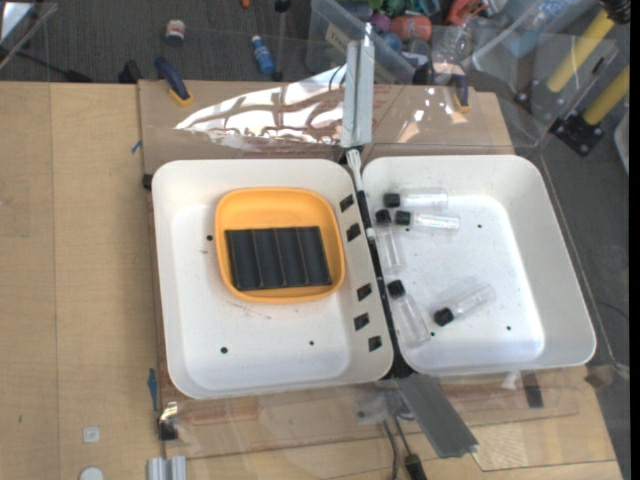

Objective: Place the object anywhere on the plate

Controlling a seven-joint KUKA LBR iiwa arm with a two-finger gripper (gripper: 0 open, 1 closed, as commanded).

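Left bin [190, 358]: I am seeing it carrying the orange plate.
Right bin [530, 328]: I am counting several clear vials with black caps lying loose on its floor.
Plate [232, 211]: it is sitting near the bin's middle, with a dark ribbed insert [277, 258] covering most of it.
Target vial [462, 304]: I am picking the one lying apart from the rest, lower in the right bin, tilted, cap toward the divider.
Jaws: I am unable to tell their state from this view.
Technique: I am planning to close across the vial's narrow body, square to its axis, since it looks likely to roll.
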